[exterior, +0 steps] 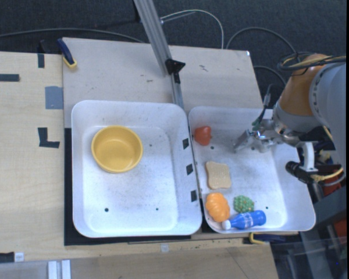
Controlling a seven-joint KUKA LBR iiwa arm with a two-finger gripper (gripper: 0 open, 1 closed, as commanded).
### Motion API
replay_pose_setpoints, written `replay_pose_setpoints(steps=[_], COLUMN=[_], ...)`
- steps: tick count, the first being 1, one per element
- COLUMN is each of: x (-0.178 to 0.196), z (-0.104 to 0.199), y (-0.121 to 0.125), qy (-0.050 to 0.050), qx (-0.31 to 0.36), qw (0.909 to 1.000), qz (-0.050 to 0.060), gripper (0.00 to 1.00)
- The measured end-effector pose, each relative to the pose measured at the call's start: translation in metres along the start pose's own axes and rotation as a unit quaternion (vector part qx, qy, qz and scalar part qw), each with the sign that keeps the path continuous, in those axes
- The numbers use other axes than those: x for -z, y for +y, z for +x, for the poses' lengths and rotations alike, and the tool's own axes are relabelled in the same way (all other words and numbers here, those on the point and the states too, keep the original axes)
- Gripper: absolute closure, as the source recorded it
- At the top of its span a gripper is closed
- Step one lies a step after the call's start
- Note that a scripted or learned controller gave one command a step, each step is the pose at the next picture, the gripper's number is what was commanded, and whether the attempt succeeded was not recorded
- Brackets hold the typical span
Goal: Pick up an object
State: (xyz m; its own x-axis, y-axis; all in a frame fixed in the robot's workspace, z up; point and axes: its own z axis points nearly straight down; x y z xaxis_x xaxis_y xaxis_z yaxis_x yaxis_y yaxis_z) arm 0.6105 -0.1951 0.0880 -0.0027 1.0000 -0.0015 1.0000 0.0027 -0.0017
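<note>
Pincer: the metal two-finger gripper (248, 139) is seen low over the right white bin (279, 182), near its upper right side; whether it is spread or closed cannot be told, and nothing is seen between its tips.
Nearest candidate: a small red rounded object (203, 135) is found to the left of the pincer, near the bin's dividing wall.
Below-left of the pincer: a tan slice of toy bread (218, 175) is laid flat, apart from the rest, so it is judged the easiest to reach but thin to grip.
Further below: an orange oval object (217, 206), a green bumpy object (243, 203) and a blue and white bottle (248, 220) lying on its side are crowded together at the bin's lower edge.
Far left: a yellow plastic bowl (117, 149) is set upright in the left white bin (163, 214).
Stage: nothing is lifted yet; a descent onto one object is judged to be needed.
</note>
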Motion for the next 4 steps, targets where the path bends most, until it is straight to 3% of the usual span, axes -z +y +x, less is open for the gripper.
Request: replay_pose_setpoints(steps=[1, 3, 4], x=[0.010, 0.107, 0.159], z=[0.001, 0.010, 0.001], y=[0.000, -0.006, -0.005], qy=[0.000, 0.000, 0.000], qx=[0.001, -0.001, 0.000], qw=[1.0000, 1.0000, 1.0000], qz=[0.000, -0.003, -0.003], gripper=[1.00, 1.00, 1.00])
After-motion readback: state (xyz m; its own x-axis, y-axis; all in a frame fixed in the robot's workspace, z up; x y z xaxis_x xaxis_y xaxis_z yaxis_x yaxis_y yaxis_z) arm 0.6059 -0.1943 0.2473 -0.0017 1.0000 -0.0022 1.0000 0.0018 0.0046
